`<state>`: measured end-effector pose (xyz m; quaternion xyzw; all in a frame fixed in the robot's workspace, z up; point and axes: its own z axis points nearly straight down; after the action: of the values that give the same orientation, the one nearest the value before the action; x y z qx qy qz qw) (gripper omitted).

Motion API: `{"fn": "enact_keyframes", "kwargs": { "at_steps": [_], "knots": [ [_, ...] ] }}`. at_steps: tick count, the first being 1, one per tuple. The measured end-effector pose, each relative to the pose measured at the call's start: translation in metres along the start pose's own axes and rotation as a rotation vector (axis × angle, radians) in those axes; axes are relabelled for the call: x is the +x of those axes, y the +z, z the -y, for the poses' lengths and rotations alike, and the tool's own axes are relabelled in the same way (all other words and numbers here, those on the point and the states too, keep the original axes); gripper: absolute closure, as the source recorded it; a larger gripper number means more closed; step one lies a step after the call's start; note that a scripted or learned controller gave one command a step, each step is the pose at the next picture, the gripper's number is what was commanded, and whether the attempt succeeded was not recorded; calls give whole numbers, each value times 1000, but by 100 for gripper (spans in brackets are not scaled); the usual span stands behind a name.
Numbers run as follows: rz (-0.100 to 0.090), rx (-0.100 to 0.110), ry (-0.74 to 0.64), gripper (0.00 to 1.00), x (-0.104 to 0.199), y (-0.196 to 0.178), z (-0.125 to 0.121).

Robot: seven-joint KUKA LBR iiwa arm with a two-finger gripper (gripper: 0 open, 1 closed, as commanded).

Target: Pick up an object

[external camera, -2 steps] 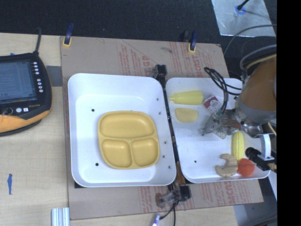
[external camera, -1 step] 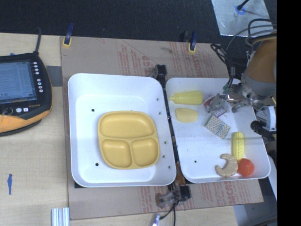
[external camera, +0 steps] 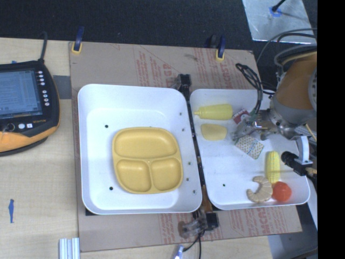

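The hand point(external camera: 247, 129) is down in the right bin point(external camera: 226, 193), a tangle of grey metal and dark cable low over the bin floor, and whether it is open or closed on anything cannot be told from here. Right beside it, touching or near enough, lies a small flat packet point(external camera: 250, 146) with a fine checked pattern, tilted like a diamond. Behind the hand the arm point(external camera: 294, 90) bulks up grey and orange at the right edge.

Further left in that bin there's a yellow squeeze bottle point(external camera: 214, 111) on its side, smooth and glossy, and just below it a pale yellow rounded block point(external camera: 213, 131). Down at the near corner: a corn cob point(external camera: 273, 167) standing lengthwise, a tan curled piece point(external camera: 261, 190), and a red-orange ball point(external camera: 281, 191) touching it.

The left bin point(external camera: 94, 144) holds a yellow three-compartment plate point(external camera: 146, 159), matte plastic with soft corners.

Both bins sit on a brown cardboard sheet point(external camera: 135, 63) clamped to the pale wooden table point(external camera: 32, 198). A control pendant point(external camera: 24, 104) with a lit screen rests at the table's left. Dark carpet point(external camera: 135, 9) runs behind.
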<state>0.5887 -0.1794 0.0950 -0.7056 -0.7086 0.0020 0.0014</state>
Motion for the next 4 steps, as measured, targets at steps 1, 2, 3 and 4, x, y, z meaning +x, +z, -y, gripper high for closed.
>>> {"fn": "enact_keyframes", "kwargs": {
  "at_steps": [1,2,3,4],
  "knots": [
    [0,1,-3,0,41,3,-2],
    [-1,-2,-1,0,57,-65,17],
    [2,-5,-1,0,19,-2,50],
    [-1,-3,1,0,13,3,-37]
  ]
}}
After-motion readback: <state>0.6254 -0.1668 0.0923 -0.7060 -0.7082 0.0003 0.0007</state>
